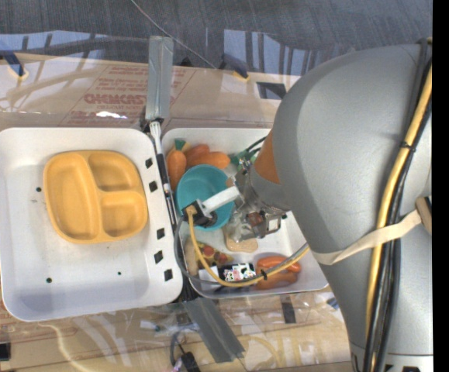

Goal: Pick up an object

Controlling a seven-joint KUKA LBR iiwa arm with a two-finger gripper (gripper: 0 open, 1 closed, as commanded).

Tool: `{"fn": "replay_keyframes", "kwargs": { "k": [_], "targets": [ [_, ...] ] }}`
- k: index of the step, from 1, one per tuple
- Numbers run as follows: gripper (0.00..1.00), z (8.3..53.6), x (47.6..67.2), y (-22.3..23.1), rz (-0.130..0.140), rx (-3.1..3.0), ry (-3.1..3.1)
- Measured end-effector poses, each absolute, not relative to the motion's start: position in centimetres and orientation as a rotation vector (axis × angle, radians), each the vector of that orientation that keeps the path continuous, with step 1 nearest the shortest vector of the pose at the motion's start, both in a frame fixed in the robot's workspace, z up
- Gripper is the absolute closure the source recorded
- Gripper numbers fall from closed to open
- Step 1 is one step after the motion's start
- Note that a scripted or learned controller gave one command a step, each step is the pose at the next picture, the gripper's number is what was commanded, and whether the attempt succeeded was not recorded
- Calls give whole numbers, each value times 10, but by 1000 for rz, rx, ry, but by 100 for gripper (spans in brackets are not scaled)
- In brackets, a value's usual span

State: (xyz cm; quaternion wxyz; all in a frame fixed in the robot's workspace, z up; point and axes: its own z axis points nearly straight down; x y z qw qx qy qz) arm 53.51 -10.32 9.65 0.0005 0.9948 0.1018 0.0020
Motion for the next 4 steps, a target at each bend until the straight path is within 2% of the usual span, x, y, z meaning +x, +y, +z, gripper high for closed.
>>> {"fn": "replay_keyframes", "kwargs": {
  "k": [1,2,4],
  "targets": [
    [100,193,533,-30,7,3127,335],
    [100,190,475,-19,-10,3126,344],
    [100,190,476,14,-7,3126,328]
  ]
}}
